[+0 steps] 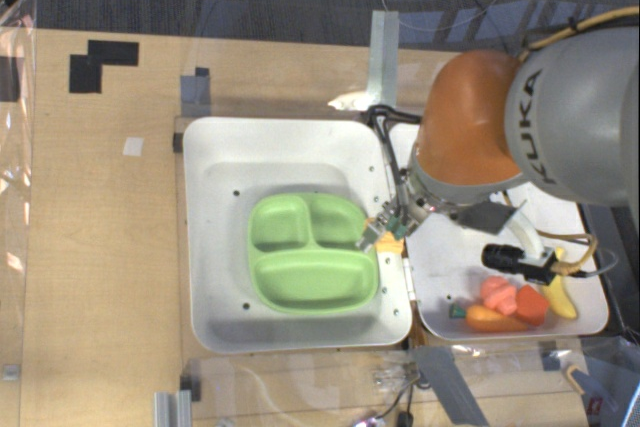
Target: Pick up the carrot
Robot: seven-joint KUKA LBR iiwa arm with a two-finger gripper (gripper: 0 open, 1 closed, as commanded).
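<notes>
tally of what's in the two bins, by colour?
Green: 1, the green plastic divided plate in the left white bin
Orange: 1, the orange toy carrot in the right white bin
Pink: 1, the pink toy piece
Red: 1, the red toy piece
Yellow: 1, the yellow toy banana
Total: 5

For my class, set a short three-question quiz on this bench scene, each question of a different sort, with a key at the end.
1. True or false: the carrot lies in the same bin as the green tray.
2. Which thing lies nearest the carrot? A) banana B) tomato C) green tray
3. Fill in: the hand is above the border between the two bins, close to the green tray's ____ edge in the picture.

Key: 1 false, the carrot is in the right bin and the tray in the left bin; 2 B; 3 right.
</notes>
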